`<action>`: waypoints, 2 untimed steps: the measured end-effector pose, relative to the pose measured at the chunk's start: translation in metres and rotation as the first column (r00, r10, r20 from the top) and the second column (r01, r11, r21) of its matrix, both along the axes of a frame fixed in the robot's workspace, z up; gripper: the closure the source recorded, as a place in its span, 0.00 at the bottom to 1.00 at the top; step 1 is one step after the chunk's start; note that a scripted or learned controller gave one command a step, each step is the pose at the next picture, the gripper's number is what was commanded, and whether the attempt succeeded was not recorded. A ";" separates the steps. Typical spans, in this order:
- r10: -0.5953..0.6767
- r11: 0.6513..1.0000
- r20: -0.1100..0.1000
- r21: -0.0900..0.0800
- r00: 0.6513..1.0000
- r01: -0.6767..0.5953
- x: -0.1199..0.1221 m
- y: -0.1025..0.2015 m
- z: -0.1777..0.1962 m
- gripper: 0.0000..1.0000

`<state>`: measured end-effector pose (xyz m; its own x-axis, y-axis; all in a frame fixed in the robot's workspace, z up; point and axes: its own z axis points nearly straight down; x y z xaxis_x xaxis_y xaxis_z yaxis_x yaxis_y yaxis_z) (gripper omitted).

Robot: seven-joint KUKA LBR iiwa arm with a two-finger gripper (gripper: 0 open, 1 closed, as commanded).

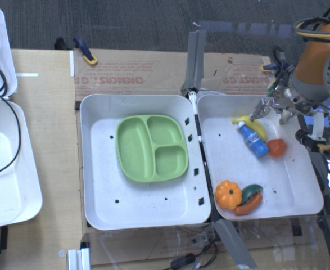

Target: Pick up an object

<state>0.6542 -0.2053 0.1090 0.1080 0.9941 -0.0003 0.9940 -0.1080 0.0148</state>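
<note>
The right bin (299, 198) holds a yellow banana (256, 126) and a blue bottle (253, 140) lying across it. A small red-orange fruit (276, 147) rests just right of the bottle. An orange pumpkin (228, 194) and a green and red pepper (249, 199) lie by the bin's front edge. My gripper (271, 112) hangs over the bin's back right part, just above and right of the banana. Its fingers are spread with nothing between them.
The left bin (97, 201) holds a green divided plate (152, 147). A grey divider post (195, 61) rises between the bins at the back. White tubs with a black cable (1, 128) stand at far left. A blue and yellow clamp (84, 50) lies on the bench behind.
</note>
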 end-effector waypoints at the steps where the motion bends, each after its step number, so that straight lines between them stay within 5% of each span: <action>1: 0.073 0.997 0.004 -0.007 0.997 -0.073 -0.002 0.012 -0.005 0.00; 2: 0.111 0.994 -0.015 0.001 0.994 -0.111 -0.021 0.032 -0.016 0.00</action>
<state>0.6327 -0.1731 0.0925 -0.0033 1.0000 -0.0008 1.0000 0.0033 0.0001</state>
